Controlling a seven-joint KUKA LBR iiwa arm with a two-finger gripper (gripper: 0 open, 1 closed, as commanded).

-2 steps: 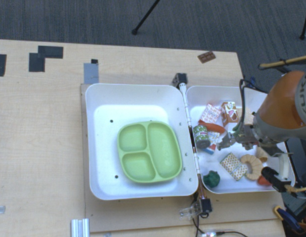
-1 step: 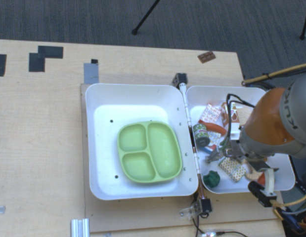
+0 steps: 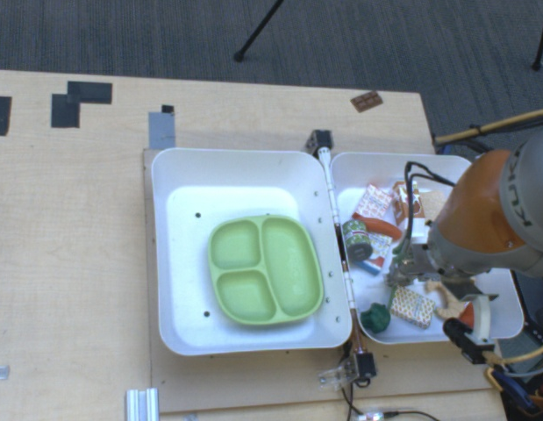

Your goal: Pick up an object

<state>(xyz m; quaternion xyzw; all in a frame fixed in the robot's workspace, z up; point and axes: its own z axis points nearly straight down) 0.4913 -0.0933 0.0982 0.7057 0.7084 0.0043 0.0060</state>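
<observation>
My gripper reaches down into the right bin, hanging low over a pile of small items; the grey wrist and orange band cover most of it. Right below it lies a patterned cream packet, with a green broccoli-like piece to its left. A red-and-white patterned packet, a red sausage shape and a dark can lie further up the bin. A tan piece and a red bit sit at the wrist's lower edge.
The left bin holds a light green three-compartment plate. A black cable loops above the arm. The bins' shared rim runs between them. A small brown tag lies on the bench behind.
</observation>
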